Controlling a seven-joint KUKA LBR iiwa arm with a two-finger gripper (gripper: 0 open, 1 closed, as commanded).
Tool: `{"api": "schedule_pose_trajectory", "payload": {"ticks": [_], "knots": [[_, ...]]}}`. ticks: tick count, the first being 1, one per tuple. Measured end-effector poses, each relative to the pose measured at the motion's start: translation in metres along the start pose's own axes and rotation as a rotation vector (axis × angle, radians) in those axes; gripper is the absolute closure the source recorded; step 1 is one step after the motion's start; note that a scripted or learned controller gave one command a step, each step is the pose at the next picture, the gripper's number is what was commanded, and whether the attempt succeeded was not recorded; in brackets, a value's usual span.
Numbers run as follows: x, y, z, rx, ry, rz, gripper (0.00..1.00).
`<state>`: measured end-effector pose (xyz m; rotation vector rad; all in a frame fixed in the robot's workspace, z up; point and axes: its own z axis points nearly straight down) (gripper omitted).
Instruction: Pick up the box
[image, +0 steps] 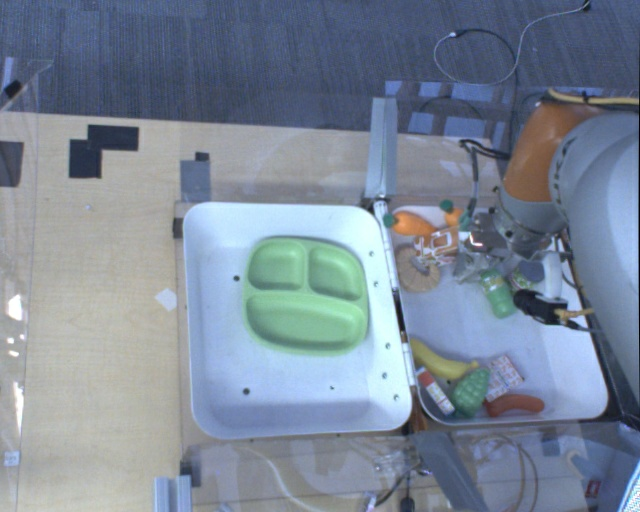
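Spanning most of the view, the pale wooden counter (100, 330) carries two shallow white bins side by side. One grey arm (600, 200) with an orange band reaches in from the right, its bulk cut off by the frame edge and covering the right bin's far right corner. The left bin (215, 400) holds one green plate (305, 295) with three compartments, lying flat near its middle. The right bin (590, 390) is smaller in view, and its near rim is partly hidden behind counter fittings.

The hand (468, 248) hangs over the far part of the right bin amid cables and glare; whether it is released or clenched I cannot tell, and nothing is seen in its grasp.

Within the right bin I count one banana (445, 360), one orange carrot-like piece (412, 223), one round tan disc (420, 272), one green bottle (496, 293), one red sausage (516, 405), one knobbly green item (470, 392) and one small red-and-white item (432, 388), too small to identify.

The box (504, 372), one only, lies flat near the bin's near edge, between the banana's tip and the sausage, well apart from the hand. Its long axis appears to slant from far-left to near-right; its patterned print is too blurred to read.
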<state>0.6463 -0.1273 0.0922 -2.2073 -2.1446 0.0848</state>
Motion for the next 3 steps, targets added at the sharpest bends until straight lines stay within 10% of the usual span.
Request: {"api": "schedule_pose_trajectory", "payload": {"ticks": [1, 2, 3], "knots": [[-0.009, -0.058, 0.007, -0.093, -0.015, -0.215, 1.0], [-0.01, -0.057, 0.008, -0.095, -0.017, -0.214, 0.0], [-0.003, -0.02, 0.008, -0.048, 0.012, 0.34, 0.0]]}}
